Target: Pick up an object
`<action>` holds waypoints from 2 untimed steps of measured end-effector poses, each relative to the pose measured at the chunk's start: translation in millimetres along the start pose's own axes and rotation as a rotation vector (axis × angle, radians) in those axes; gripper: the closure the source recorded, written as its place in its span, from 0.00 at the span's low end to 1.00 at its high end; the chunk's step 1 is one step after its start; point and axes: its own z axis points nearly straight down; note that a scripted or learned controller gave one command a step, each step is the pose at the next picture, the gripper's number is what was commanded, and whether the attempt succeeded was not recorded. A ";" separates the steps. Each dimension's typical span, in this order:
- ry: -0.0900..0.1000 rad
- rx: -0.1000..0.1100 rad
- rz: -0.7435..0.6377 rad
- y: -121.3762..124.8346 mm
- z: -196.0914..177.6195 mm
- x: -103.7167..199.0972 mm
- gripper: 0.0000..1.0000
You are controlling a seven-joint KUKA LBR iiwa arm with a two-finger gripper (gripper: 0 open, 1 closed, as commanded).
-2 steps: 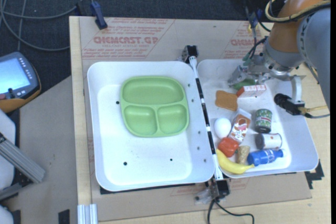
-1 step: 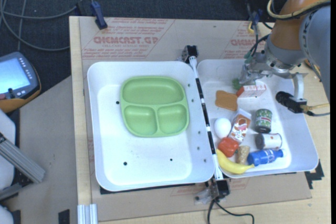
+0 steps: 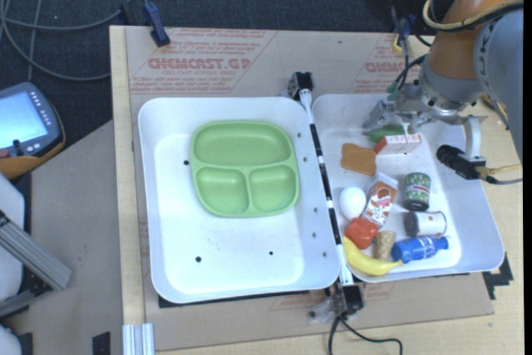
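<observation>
Gripper (image 3: 402,119) sits low at the far edge of the right bin (image 3: 480,241), over a green item (image 3: 381,133); grip state cannot be told. Green 3-compartment tray (image 3: 244,165) lies in the left bin (image 3: 162,204).

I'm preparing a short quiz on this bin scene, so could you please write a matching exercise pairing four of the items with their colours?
Items:
1. divided tray
2. banana
3. egg
4. bottle

Colours:
A. blue
B. white
C. green
D. yellow

Pairs: 1-C, 2-D, 3-B, 4-A
</observation>
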 end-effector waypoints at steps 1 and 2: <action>0.007 0.016 0.002 0.8 24.1 8.7 0.00; 0.004 0.014 0.001 1.8 12.7 7.6 1.00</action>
